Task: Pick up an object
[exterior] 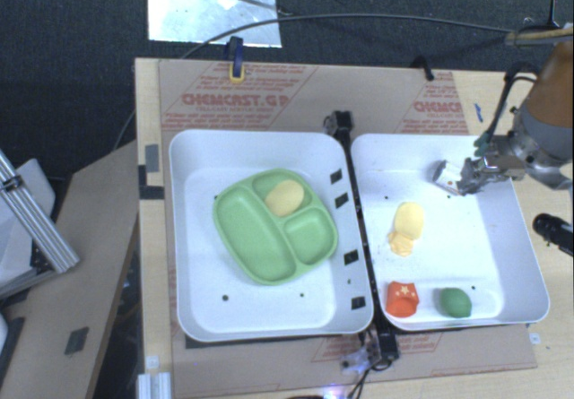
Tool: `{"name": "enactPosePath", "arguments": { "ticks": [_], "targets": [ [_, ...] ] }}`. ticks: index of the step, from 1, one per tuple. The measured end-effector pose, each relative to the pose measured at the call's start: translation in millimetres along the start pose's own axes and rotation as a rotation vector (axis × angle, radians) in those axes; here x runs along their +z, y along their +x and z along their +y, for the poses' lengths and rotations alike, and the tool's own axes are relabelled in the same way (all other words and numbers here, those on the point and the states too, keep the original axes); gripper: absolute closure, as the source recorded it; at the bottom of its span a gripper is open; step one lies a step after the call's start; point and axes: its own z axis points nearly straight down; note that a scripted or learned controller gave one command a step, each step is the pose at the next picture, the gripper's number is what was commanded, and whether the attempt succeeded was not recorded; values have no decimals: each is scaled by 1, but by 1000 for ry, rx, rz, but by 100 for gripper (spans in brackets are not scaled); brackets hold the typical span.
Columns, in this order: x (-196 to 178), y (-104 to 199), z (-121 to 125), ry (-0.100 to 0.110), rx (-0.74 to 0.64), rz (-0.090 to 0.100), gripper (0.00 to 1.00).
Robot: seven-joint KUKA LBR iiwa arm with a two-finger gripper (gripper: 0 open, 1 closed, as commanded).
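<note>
Gripper (pixel 456 179) low over the back part of the right bin (pixel 525 249), reached in from the right on the grey arm (pixel 547 133) with its orange band. Nothing visible between its tips; whether it is released or clenched cannot be told from this angle.

Nearest object: pale yellow soft toy (pixel 407 227), down and to the left of the gripper, near but apart from it, lying on the bin floor. Further toward the front edge, well apart from the gripper: small orange-red block (pixel 402 299) with a light mark on top, and just beside it a green rounded piece (pixel 456 302).

Left bin (pixel 193 227), across the black divider from the gripper: green sectioned plate (pixel 269 231), tilted on the floor, with a yellow lemon-like piece (pixel 285 198) sitting in its upper compartment.

Board under both bins is brown card (pixel 377 88) printed in red. Behind the left bin the print reads "CHEMCAST GP"; the same mark repeats behind the right bin, partly cut off. Smaller red lines below it are too fine to read.
</note>
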Motion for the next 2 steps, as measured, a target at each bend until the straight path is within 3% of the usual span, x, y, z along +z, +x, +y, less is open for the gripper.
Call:
{"name": "enactPosePath", "arguments": {
  "ticks": [2],
  "targets": [
    [20,99,43,-1,0,0,100]
  ]
}}
